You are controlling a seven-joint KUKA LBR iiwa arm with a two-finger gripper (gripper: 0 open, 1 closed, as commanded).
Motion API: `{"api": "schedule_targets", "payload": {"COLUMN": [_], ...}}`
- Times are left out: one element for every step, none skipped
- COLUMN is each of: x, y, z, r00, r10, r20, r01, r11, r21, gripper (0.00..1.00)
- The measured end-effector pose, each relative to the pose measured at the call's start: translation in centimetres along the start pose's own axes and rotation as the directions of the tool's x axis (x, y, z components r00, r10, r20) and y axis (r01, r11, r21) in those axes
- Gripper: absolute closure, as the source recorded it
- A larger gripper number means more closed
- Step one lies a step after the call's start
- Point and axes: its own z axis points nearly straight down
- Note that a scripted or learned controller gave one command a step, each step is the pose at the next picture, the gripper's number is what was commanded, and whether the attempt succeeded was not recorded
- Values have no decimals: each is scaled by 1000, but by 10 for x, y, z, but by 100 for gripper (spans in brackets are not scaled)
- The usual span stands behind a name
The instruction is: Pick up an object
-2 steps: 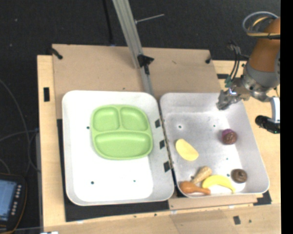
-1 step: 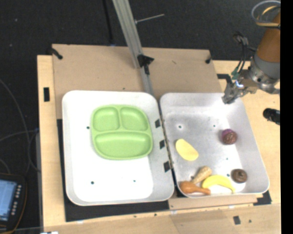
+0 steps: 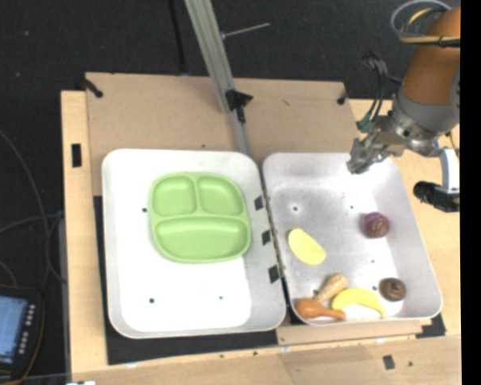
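Observation:
The right bin (image 3: 321, 179) holds several toy foods. A yellow oval piece (image 3: 306, 246) lies left of centre, and a dark purple round one (image 3: 375, 224) sits toward the right wall. At the front lie an orange carrot (image 3: 319, 310), a tan piece (image 3: 332, 287), a yellow banana (image 3: 357, 301) and a brown round piece (image 3: 392, 289). My gripper (image 3: 359, 162) hangs over the bin's far right corner, well away from all of them, with nothing seen in it.
A green divided plate (image 3: 200, 216) rests in the left bin (image 3: 128, 295). A slanted metal pole (image 3: 216, 62) rises behind the bins. Bare floor of the right bin spreads between my gripper and the foods.

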Motion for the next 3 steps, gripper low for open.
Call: {"api": "schedule_targets", "payload": {"x": [45, 98, 141], "y": [-5, -20, -23], "z": [-10, -4, -7], "r00": [1000, 1000, 1000], "r10": [0, -1, -1], "r20": [0, -1, -1], "r01": [0, 1, 1], "r11": [1000, 1000, 1000], "r21": [0, 2, 2], "gripper": [100, 100, 100]}}
